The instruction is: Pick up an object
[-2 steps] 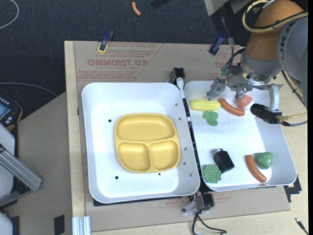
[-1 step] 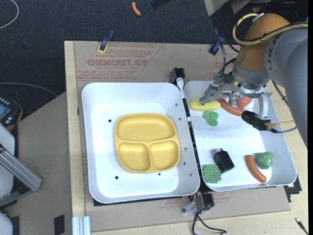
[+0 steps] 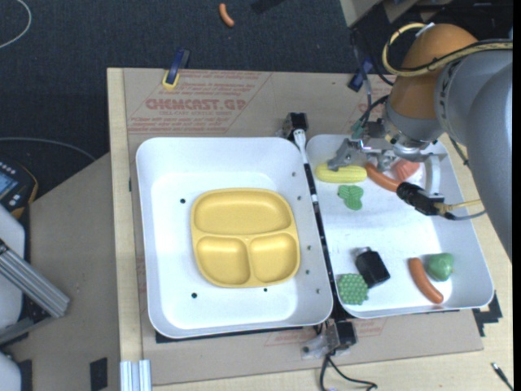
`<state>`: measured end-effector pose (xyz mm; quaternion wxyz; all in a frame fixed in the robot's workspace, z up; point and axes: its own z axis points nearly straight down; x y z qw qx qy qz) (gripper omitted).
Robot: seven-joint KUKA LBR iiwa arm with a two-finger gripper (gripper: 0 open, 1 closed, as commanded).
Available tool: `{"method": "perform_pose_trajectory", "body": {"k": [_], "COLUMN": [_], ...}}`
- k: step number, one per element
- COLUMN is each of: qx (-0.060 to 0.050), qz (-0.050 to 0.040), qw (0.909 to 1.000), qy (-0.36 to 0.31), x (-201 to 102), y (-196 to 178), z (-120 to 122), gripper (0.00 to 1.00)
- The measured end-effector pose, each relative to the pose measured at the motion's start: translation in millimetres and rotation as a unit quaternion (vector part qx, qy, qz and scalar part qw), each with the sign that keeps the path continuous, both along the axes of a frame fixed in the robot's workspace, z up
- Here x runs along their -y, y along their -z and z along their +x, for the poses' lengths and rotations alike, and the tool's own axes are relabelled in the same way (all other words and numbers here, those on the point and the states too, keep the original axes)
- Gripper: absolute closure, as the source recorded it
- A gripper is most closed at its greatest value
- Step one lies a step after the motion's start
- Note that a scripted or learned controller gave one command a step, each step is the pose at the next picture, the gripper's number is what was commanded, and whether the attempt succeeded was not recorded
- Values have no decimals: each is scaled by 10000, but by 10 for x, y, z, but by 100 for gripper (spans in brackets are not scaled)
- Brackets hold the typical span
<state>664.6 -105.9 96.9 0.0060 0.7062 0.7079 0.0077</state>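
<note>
My gripper hangs low over the far left corner of the right bin. Directly under it lies a yellow banana-shaped piece, which looks to be touching it or just below it. Beside that piece are a small green broccoli-like piece and an orange carrot. A red piece shows partly under the wrist. Nearer the front of the bin lie a black block, a green knobbly piece, an orange sausage and a green pepper.
The left bin holds a yellow divided plate. The grey arm with its orange band comes in from the upper right, above the right bin's far edge. A black cable plug trails from the wrist over the bin.
</note>
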Motion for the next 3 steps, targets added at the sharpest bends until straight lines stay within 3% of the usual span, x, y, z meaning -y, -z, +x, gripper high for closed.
{"method": "perform_pose_trajectory", "body": {"k": [1,2,3], "qx": [51,-67,-57], "qz": [-10,-20,-21], "qw": [10000,10000,10000], "qy": [-5,8,8], "x": [-2,-9,-13], "y": [-136,-577,-1227], "z": [24,7,9], "gripper": [100,100,100]}}
